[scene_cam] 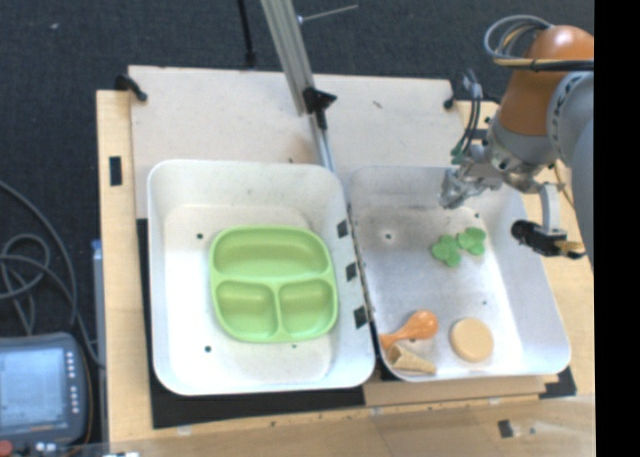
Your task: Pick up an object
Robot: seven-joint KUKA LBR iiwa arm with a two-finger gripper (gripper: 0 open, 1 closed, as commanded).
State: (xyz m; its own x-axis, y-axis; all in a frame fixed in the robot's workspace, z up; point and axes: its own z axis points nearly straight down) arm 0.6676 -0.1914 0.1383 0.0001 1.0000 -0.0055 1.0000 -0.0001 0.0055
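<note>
Upper right of the frame, gripper (455, 192) over right bin (400, 207), finger state unclear, green toy (458, 246) below it, green tray (271, 283) in left bin (180, 207).

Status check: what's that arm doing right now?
Pincer over right bin, far end. Green toy just in front, untouched. Nothing in between.

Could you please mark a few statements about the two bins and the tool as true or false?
1. The green divided plate lies in the left bin. True.
2. The tool hovers over the left bin. False: it is above the right bin's far edge.
3. The green broccoli piece lies on the plate. False: it lies in the right bin.
4. A round tan disc lies near the right bin's front edge. True.
</note>
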